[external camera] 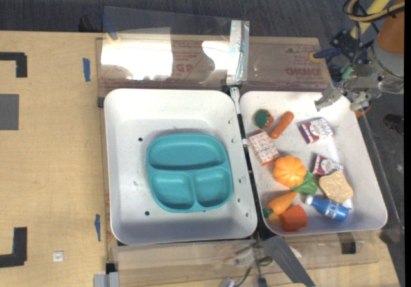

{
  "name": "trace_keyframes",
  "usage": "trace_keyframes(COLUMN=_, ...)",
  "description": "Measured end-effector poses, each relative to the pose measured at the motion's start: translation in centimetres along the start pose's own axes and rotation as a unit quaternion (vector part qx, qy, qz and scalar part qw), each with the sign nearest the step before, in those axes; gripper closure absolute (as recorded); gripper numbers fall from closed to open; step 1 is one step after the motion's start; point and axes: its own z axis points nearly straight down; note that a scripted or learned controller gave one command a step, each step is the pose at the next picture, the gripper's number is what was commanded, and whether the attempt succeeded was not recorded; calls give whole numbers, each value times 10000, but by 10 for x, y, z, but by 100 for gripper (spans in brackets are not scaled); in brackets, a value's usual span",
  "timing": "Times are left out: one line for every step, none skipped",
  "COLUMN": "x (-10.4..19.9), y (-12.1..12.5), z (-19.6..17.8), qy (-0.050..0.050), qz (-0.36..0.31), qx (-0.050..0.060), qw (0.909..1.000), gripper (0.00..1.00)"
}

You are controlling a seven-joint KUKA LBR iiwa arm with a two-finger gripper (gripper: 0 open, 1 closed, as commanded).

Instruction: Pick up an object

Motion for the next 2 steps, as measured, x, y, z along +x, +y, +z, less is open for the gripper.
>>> trace_keyframes(x=44, y=-11, z=110, qy=-20, qz=-1036, qx=-75, qw=9946, gripper=0)
trace_keyframes(x=69, y=-48, z=113, qy=-73, qz=-1535, qx=-150, qw=9880, gripper=0)
